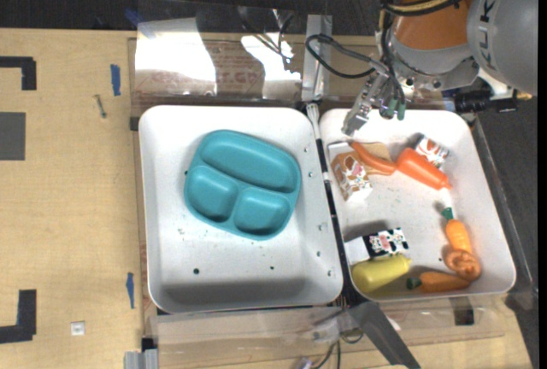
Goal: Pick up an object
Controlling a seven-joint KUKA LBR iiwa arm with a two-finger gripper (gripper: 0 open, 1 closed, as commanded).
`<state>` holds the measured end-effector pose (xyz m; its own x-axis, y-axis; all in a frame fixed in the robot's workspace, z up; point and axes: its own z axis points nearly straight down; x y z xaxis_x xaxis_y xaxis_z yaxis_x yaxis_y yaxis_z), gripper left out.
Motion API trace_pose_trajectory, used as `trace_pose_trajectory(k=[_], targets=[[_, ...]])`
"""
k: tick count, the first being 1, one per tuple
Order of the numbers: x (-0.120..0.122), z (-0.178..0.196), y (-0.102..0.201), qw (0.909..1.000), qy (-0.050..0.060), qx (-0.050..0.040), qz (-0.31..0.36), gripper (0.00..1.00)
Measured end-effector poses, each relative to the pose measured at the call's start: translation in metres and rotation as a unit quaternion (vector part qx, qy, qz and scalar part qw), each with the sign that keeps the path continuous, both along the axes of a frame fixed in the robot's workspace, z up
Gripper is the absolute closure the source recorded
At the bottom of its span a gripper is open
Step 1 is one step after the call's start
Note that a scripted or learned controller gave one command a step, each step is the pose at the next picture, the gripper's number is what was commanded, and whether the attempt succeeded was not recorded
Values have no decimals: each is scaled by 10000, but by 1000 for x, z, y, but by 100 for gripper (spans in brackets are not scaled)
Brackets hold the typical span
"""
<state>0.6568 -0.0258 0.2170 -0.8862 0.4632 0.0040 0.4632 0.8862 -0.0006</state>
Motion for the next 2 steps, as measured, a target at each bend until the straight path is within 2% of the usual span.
trace_pose_trajectory(k=[1,2], targets=[[-18,49,-33,9939,-76,-17,1102,100],[-5,71,-50,9764,-81,-19,2159,100]])
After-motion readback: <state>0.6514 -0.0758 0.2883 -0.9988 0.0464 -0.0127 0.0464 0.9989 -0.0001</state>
